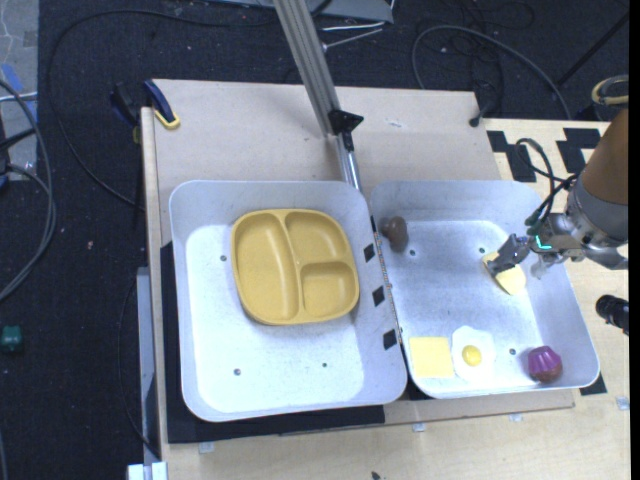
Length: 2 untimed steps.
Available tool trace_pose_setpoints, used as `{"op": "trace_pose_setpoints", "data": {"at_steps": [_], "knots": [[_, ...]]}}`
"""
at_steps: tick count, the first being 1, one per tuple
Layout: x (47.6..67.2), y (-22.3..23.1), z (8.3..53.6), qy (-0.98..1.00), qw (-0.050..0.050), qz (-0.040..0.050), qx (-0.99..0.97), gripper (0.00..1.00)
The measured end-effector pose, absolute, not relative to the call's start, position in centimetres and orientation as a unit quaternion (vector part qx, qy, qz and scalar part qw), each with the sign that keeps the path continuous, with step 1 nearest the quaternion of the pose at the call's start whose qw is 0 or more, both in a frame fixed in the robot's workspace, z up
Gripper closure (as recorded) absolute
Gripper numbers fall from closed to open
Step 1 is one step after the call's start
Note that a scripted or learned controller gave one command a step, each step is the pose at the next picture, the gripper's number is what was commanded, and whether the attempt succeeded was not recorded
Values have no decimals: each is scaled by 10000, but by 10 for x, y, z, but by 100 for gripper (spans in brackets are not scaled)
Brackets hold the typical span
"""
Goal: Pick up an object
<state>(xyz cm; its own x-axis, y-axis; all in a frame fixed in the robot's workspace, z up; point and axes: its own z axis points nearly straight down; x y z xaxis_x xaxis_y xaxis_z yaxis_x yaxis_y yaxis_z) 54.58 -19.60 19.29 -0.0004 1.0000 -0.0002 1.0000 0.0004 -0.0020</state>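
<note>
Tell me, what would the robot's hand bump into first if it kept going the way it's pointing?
Probably the pale yellow wedge-shaped piece just below the hand in the right white bin, though depth is hard to judge.

Lighting is even and moderately bright from overhead, leaving soft, short shadows under the yellow tray and bin rims. Focus is slightly soft overall; the dark floor loses detail.

Right bin's middle floor lies open; toys crowd its near wall
</note>
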Motion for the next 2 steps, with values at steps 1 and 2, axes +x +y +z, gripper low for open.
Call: {"op": "trace_pose_setpoints", "data": {"at_steps": [1,2], "knots": [[546,-196,194,-7074,-1,3,-7068,0],[549,-196,150,-7072,15,11,-7070,0]]}}
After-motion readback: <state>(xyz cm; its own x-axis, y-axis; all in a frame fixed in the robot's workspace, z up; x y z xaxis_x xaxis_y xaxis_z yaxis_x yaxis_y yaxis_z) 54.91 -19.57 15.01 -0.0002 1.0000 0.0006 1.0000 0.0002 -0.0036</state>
